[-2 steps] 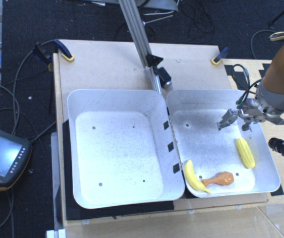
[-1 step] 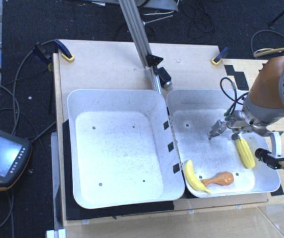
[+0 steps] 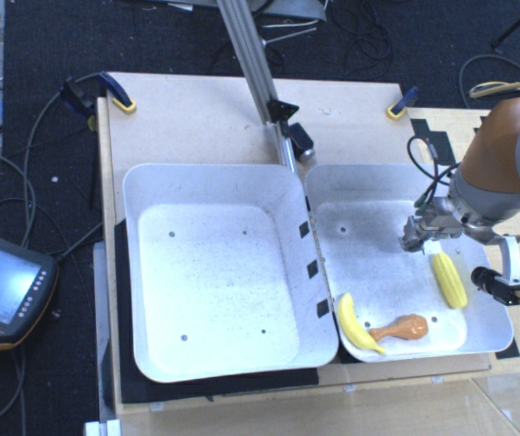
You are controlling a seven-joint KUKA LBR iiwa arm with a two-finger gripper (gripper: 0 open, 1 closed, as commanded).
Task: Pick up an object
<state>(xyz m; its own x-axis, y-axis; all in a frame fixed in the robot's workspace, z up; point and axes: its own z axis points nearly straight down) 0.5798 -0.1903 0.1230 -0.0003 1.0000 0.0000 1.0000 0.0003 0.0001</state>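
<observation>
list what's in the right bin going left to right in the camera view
banana → chicken drumstick → corn cob

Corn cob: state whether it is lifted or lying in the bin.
Lying in the bin. The corn cob rests flat on the right bin's floor, beside the end effector, not held by it.

Two white bins on a bench. The right bin (image 3: pixel 368 198) holds a banana (image 3: pixel 354 324), an orange drumstick-shaped toy (image 3: pixel 403 329) and a corn cob (image 3: pixel 448 280); the gripper (image 3: pixel 420 234) hangs just beside the cob's upper end.
</observation>
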